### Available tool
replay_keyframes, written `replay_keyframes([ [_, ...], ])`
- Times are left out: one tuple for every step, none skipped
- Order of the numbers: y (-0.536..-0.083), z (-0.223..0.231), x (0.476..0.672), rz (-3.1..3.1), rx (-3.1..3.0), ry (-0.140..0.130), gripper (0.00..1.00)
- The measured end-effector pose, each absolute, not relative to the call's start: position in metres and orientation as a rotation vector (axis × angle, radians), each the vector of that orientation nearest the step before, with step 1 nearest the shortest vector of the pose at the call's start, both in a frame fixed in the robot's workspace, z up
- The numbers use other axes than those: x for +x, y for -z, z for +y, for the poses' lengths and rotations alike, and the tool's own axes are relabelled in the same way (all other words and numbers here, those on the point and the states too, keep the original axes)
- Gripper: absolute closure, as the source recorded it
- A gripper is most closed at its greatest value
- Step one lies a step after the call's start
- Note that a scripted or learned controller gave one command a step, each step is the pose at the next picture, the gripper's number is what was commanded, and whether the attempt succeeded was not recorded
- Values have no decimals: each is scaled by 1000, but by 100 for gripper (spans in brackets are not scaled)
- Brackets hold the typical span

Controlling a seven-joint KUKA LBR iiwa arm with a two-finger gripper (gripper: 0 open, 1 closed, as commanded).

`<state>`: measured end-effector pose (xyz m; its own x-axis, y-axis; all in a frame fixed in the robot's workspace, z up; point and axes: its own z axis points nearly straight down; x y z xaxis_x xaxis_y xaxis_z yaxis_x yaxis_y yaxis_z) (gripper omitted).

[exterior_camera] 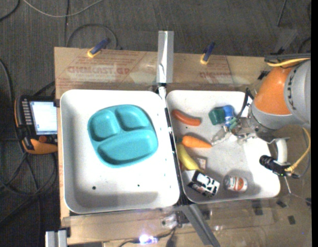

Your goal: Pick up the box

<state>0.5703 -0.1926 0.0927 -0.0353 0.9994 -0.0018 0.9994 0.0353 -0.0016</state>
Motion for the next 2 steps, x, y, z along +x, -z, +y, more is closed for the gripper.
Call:
replay_keyframes([
  [-91, -204, 613, 2029, 2402, -20, 0],
  [-91, -204, 644, 1982, 2444, -16, 0],
])
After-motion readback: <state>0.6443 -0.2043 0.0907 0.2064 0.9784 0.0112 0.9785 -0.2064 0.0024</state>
